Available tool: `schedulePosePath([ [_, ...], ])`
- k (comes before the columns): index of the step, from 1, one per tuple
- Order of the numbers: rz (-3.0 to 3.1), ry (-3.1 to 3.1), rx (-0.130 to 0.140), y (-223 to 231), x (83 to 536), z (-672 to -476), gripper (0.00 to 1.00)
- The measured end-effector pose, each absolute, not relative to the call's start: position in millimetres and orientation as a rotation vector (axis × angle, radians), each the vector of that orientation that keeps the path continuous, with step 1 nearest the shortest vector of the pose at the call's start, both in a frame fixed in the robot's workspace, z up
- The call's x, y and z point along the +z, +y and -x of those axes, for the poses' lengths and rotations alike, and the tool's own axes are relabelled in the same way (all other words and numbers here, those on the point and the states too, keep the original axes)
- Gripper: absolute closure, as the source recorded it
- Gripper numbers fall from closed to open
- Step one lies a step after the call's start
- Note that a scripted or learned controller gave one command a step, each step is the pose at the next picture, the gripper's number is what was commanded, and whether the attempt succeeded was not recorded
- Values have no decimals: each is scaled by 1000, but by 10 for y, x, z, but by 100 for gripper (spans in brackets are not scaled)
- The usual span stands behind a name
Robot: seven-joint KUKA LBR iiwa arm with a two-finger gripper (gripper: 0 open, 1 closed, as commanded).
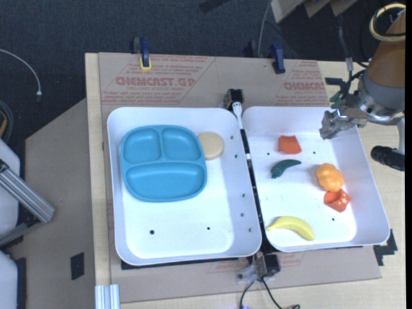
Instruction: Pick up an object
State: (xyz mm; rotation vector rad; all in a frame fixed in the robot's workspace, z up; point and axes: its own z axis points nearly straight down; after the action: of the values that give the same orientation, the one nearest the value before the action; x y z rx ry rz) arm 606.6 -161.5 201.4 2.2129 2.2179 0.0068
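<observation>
1. Counter [103, 172] carries two white bins side by side.
2. Left bin [187, 237]: blue divided plate [164, 163] in the upper-left part, three sections.
3. Cream round cookie [211, 145] just beside the plate's upper-right corner, touching or nearly so; can't tell which.
4. Right bin [367, 230]: holds five small items, all apart from the left bin's things.
5. Dark green pepper [284, 167] left of centre, lying slanted.
6. Orange-red block [289, 145] just above the pepper, near the bin's top.
7. Yellow banana [291, 227] at the bottom of the bin, lying flat, curve up.
8. Orange fruit [329, 176] right of centre.
9. Red piece [337, 200] right under the orange, touching or nearly touching it.
10. Tool [330, 126] over the right bin's upper-right corner, at the rim, nothing seen between its fingers; whether spread or pressed together, can't tell.
11. Tool is apart from every item; nearest are the block and the orange.
12. Arm [386, 76] comes in from the right edge, above the bin.
</observation>
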Motion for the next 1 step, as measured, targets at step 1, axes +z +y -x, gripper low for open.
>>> schedulePosePath([
  [1, -2216, 2219, 4, -1618, 2539, -6080, 100],
])
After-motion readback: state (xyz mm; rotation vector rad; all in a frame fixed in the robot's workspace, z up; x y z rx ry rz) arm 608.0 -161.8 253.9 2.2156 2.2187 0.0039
